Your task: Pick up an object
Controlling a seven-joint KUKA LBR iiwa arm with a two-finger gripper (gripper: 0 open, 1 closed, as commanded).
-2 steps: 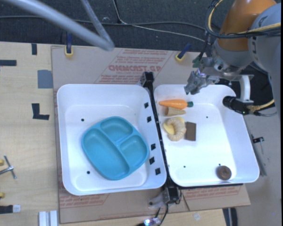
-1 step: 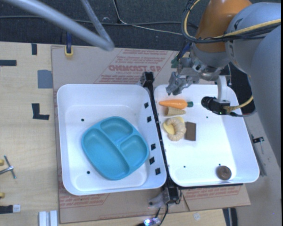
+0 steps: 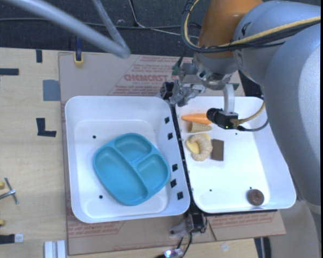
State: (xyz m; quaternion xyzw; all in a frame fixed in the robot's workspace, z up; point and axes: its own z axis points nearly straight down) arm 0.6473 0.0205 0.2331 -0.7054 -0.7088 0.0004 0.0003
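White bins [image 3: 75, 144]; gripper [image 3: 184, 93] above divider, fingers obscured.

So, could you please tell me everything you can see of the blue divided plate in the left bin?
The blue divided plate is light blue and looks like smooth plastic, with rounded corners and a raised rim. Ridges split it into three compartments: one large one on its left side and two smaller ones towards the right. It lies flat and right side up on the floor of the left bin, turned at a slant to the bin's walls. Nothing lies in it, and the gripper is well away from it.
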